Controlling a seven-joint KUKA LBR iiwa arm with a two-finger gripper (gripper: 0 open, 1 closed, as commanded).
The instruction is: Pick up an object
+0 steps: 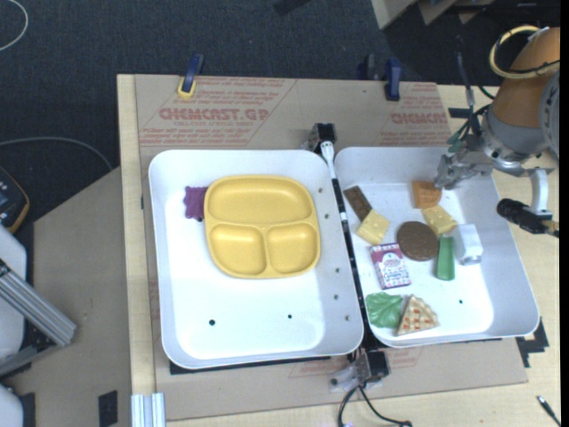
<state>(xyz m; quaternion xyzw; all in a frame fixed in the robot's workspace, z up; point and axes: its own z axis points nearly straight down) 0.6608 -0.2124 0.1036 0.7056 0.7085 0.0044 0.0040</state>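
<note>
**Arm poised over the crowded bin**

The gripper [447, 173] hangs low at the far edge of the right bin [511, 305], just above an orange block [425, 194], likely its target since it lies nearest. From here I cannot tell its state; it looks blurred. The other food toys cluster close by, while the yellow tray [263, 225] sits alone in the left bin [249, 336].

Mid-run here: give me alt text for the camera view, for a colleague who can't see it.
The gripper hangs over the right bin, just above an orange block among small toy foods, including a pizza slice. The left bin holds a yellow divided tray with a purple item beside it.
</note>
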